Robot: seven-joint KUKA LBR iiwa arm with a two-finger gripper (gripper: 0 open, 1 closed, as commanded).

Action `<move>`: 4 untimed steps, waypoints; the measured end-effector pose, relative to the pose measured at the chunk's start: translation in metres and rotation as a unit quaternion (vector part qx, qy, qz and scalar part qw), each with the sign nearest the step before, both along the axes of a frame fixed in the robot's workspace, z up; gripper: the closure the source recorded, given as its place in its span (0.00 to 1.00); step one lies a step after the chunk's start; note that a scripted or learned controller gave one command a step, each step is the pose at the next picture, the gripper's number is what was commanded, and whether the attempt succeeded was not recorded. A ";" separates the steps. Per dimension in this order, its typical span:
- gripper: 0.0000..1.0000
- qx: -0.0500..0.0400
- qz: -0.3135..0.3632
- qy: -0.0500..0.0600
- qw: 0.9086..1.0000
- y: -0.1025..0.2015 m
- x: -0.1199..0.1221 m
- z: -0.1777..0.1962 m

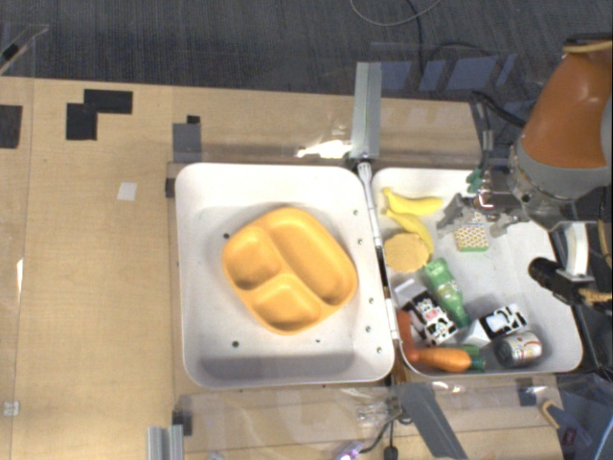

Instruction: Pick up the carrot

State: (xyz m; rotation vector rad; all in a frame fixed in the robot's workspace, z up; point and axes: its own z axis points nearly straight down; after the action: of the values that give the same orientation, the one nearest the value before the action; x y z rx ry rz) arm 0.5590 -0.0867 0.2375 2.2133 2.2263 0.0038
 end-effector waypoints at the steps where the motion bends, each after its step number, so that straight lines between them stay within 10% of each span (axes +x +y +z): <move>1: 1.00 0.000 0.002 -0.002 1.000 0.001 0.002 0.011; 2: 1.00 -0.001 0.046 -0.002 0.999 -0.008 0.052 0.199; 4: 1.00 -0.001 0.120 -0.001 0.993 0.031 0.033 0.198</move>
State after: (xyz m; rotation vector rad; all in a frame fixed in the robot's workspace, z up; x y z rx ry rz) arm 0.5922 -0.0561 0.4356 1.9281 2.4743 0.0045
